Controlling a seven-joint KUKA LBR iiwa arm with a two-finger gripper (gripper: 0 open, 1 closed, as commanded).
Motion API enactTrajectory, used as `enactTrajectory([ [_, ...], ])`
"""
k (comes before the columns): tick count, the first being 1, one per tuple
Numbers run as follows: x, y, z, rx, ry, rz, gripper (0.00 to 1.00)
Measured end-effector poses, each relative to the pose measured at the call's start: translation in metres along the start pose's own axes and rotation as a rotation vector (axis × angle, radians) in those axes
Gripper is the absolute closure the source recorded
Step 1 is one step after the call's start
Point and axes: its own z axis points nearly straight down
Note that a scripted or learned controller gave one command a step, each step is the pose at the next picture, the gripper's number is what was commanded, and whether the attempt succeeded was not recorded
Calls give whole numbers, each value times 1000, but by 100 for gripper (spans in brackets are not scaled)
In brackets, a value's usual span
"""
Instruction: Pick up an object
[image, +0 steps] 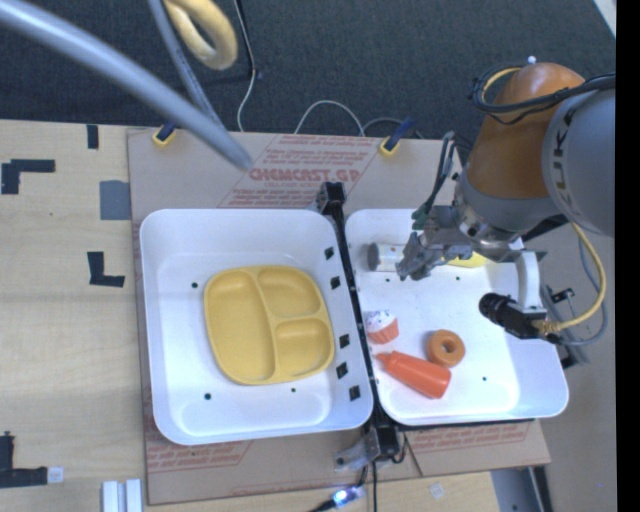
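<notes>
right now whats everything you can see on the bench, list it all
bins: two, white, side by side on the cardboard sheet
divided plate: one, yellow, middle of the left bin
carrot: one, orange, near edge of the right bin
doughnut: one, orange-brown, right bin, just beside the carrot
small white and orange piece: one, right bin by the divider
grey cylinder: one, far part of the right bin, near the claw
yellow object: one, partly hidden under the arm
cardboard sheet: one, brown, red print, under both bins
arm: one, grey and orange, over the right bin
claw: one, dark, low over the right bin
</notes>
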Motion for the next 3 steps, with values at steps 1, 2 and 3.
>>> enactTrajectory([
  [1, 45, 4, 3, 0, 0, 1, 100],
  [2, 96, 17, -1, 0, 0, 0, 100],
  [3, 147, 26, 20, 2, -1, 1, 100],
])
